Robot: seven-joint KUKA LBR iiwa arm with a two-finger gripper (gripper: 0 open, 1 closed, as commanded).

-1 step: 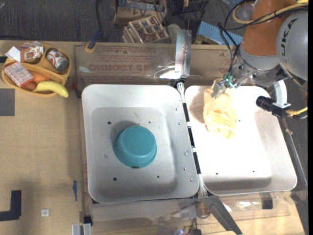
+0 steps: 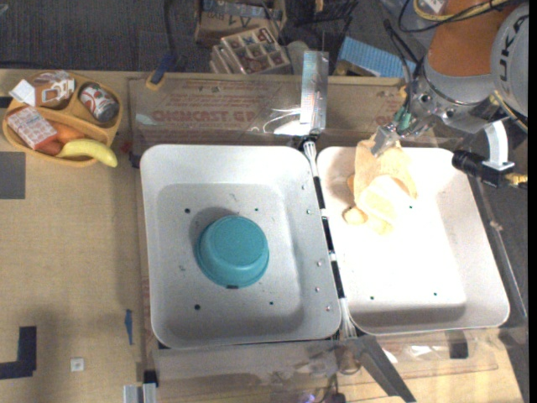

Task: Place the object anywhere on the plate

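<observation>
We see the claw (image 2: 388,138) clamped on the top edge of the pale yellow object (image 2: 379,189) — it hangs just below; the teal plate (image 2: 233,250) sits well left, lower down.

The grey arm (image 2: 495,32) enters at the bench's far right corner, its orange band uppermost and the wrist angled down and toward the left. The pincer (image 2: 388,139) hangs low near the bench's far edge, its thin tips pointing down and leftward. A black fitting juts from the wrist on the right side.
</observation>
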